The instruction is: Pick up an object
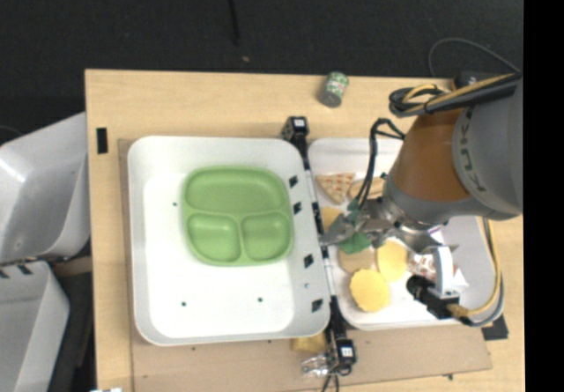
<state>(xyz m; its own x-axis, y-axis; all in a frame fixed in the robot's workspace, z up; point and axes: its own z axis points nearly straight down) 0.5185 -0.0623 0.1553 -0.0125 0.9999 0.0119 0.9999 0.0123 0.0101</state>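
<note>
The end effector (352,230) is hanging low in the right bin (339,151), near its left wall, over a green piece (357,243). I cannot tell how it is set. Yellow pieces (371,291) are lying just beside, so it is risking a miss or a push.

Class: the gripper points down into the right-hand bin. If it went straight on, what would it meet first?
Probably the small green object right at the gripper tip, beside the yellow pieces in the right bin. Depth is unclear from this slanted view, so it may be touching already.
</note>
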